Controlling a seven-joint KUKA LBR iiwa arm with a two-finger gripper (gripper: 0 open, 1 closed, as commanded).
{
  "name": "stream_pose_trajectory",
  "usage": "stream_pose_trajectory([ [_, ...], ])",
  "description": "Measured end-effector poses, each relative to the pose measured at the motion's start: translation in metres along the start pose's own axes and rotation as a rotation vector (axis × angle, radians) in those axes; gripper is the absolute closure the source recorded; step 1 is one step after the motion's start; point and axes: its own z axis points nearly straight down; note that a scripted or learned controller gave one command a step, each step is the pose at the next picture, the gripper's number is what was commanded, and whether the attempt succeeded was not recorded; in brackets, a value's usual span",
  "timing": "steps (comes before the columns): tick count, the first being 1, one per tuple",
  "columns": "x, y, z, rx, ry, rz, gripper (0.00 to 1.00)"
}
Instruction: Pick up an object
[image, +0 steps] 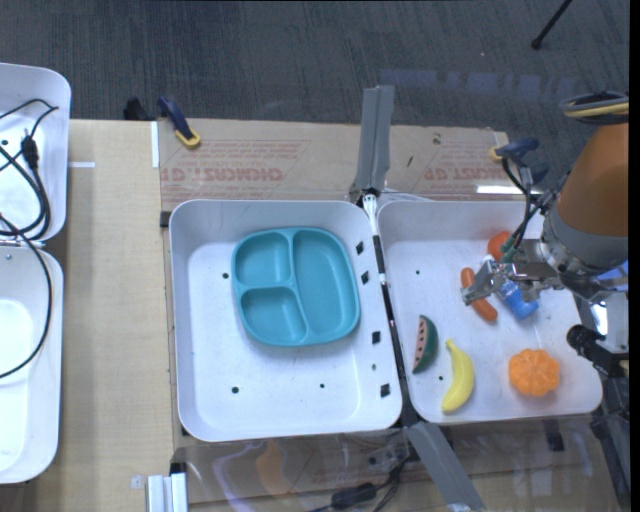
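Cardboard (300, 160) under the two bins carries a red print, upside down and not clearly legible. In the left bin (200, 380) lies a teal divided plate (296, 286). Over the right bin (570, 405) the gripper (490, 284) hangs above a small carrot (478, 297), its grip impossible to judge, near an orange (534, 372), banana (459, 375) and watermelon slice (424, 345).

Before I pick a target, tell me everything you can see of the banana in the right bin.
The banana is yellow, smooth, plastic-looking, apparently a toy, and whole. It lies flat on the floor of the right bin, near the front wall, curving from a narrow upper tip to a broader lower end. The watermelon slice lies just to its left, close by its upper tip; whether they touch I cannot tell. The orange sits apart on its right. The gripper is above it, clear of it.
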Motion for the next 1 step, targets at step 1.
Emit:
stream_pose_trajectory([
  [1,-0.0377,0.0522,0.1157,-0.003,-0.001,0.002,0.00],
])
